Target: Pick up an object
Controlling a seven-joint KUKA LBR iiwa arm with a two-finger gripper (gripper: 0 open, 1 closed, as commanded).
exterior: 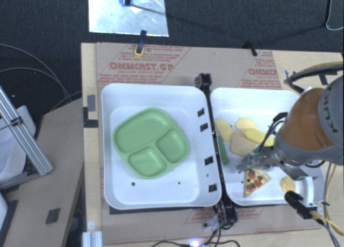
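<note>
Left bin (115,187): holds one green divided plate (151,142), three compartments, lying flat near the bin's centre.

Right bin (269,94): holds the small toy foods, clustered toward its left half. Yellow corn cob (248,126) and pale yellow pieces (224,130) near the divider, a thin green item (222,149) along the divider, a pizza slice (255,181) toward the front wall, one yellow piece (287,183) to its right.

My gripper (251,160) hangs low over this bin, just above the pizza slice; grip state I cannot tell.
</note>
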